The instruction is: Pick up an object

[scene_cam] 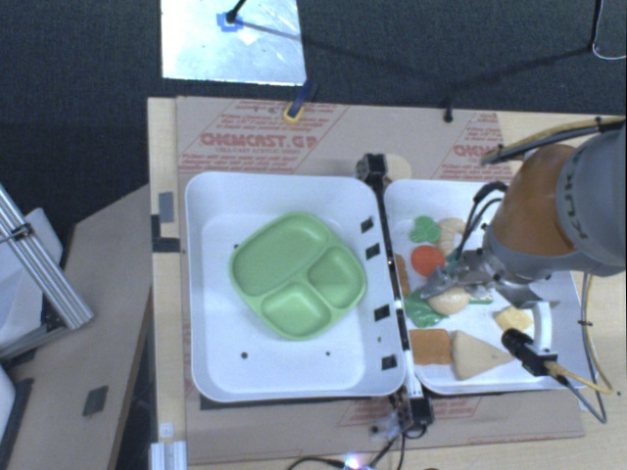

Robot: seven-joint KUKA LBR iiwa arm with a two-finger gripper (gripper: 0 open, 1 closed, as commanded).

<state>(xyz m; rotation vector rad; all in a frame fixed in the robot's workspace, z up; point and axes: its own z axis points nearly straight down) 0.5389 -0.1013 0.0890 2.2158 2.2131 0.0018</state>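
Arm [563, 209] low over right bin [558, 380], tool [443, 284] beside tomato [427, 258]

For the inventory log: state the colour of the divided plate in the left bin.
Light green plate, camera view.

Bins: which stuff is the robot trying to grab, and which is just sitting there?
For the job:
gripper
red tomato
green leafy toy
cream wedge
brown block

Just lying about:
green divided plate
left bin
shiny sheet
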